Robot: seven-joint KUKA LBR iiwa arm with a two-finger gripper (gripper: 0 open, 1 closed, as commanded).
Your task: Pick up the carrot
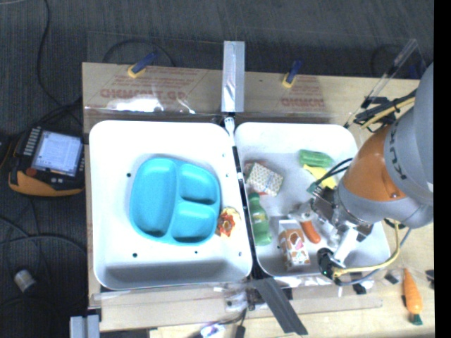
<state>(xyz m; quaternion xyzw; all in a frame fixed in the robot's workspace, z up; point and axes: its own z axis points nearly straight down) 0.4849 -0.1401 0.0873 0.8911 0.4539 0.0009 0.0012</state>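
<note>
Camera view: the arm reaches into the right bin (352,138), its gripper (318,225) low beside the carrot (310,232).

Grey arm with its orange band (370,173) comes in from the right and bends down over the right bin's near right part — whether the gripper is open or closed cannot be told, and nothing shows held in it. The small orange carrot lies on the bin floor just left of the wrist, touching or nearly touching the gripper body, with a small patterned box (293,248) just beside it toward the front. A green bottle (258,218) lies along the bin's left wall, a patterned packet (264,179) sits behind it, and a green-and-yellow item (315,159) lies near the back. In the left bin (106,189) rests a blue divided tray (174,198), with a small orange-red toy (226,221) at its right edge. Outside the bins, a second carrot-like piece (411,296) lies on the bench (423,259) at far right.
</note>
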